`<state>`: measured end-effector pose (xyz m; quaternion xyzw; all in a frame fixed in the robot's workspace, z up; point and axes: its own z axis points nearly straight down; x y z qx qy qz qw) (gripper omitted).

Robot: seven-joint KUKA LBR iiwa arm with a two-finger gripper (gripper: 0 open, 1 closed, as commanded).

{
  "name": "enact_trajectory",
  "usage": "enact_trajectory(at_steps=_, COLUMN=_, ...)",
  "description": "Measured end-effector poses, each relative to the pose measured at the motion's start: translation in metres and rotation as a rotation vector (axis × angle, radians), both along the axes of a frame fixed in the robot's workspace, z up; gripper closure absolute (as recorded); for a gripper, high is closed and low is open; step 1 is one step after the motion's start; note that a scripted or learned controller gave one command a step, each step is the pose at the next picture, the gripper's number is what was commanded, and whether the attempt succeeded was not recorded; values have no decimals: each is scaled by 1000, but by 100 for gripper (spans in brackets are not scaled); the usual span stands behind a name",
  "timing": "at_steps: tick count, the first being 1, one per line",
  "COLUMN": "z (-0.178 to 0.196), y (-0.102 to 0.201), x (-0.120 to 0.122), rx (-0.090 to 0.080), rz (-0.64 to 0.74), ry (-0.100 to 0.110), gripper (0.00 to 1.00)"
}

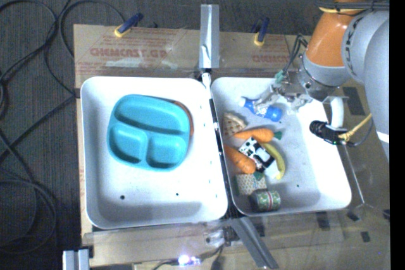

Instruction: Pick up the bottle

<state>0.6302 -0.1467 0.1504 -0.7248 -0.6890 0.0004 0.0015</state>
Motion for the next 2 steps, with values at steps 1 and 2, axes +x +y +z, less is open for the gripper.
enact_trajectory(at_steps=1, z=-63, y=-47, x=14, rx=-6, rz=15, ry=-7, gripper=0)
enact_trajectory(at_steps=2, z=-53, y=-46, x=14, rx=-6, rz=17, ry=-7, gripper=100)
